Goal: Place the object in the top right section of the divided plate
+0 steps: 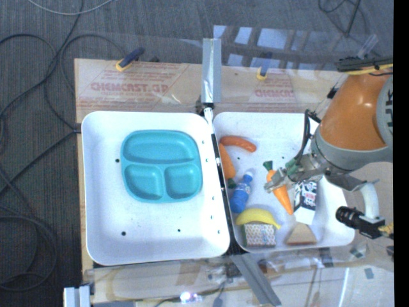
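A teal divided plate lies in the left bin, with one long section at the back and two smaller ones in front. All of its sections are bare. My gripper hangs low over the right bin, right at the green top of a toy carrot. The arm's orange band rises behind it. The carrot lies on the bin floor, pointing toward the front, and its upper end is partly covered by the gripper.
The right bin also holds an orange sausage, an orange piece by the divider, a blue bottle, a banana, a patterned box, a tan wedge and a white carton.
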Robot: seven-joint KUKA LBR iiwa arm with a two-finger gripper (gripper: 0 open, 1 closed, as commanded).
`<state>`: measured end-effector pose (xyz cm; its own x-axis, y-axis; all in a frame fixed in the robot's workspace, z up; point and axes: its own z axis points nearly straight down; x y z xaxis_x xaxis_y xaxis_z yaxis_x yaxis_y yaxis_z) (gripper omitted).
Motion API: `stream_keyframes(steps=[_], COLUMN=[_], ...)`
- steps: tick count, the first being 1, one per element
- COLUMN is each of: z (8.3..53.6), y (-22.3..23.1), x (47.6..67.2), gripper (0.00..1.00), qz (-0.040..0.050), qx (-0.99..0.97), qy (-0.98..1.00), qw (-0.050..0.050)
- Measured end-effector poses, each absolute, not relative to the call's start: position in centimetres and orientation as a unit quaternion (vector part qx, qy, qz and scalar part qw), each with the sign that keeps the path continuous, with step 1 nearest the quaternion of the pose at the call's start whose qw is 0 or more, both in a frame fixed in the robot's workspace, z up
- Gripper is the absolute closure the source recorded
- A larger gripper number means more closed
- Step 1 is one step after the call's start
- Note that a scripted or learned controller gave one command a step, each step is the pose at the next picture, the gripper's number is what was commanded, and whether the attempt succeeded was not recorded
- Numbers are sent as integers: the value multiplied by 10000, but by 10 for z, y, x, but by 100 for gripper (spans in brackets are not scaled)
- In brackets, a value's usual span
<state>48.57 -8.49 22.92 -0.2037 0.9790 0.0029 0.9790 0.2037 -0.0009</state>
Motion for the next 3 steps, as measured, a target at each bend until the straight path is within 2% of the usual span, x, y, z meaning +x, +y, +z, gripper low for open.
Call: stream_keyframes(steps=[1, 2, 3], z=[208, 232, 265], y=[9, 77, 157], x=[534, 603, 604], gripper=[100, 100, 100], qz=[10, 16, 19], qx=[-5636, -5725, -4997], qy=[-8260, -8199, -8662], qw=[8, -4, -12])
